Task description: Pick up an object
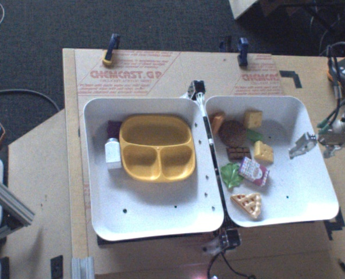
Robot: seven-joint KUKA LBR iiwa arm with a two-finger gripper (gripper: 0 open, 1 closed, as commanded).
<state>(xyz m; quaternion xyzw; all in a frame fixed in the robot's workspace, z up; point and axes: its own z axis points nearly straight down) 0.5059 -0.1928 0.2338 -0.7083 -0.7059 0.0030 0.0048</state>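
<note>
Two white bins (96, 173) on cardboard-topped bench (160, 68); dark carpet floor (56, 16) behind.

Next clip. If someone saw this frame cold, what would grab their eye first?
Probably the yellow divided plate filling the middle of the left bin, with a small white bottle at its left side. Next, the cluster of toy food in the right bin: a waffle wedge, cheese cubes and a green leaf. The gripper hangs over that bin's right side.
</note>
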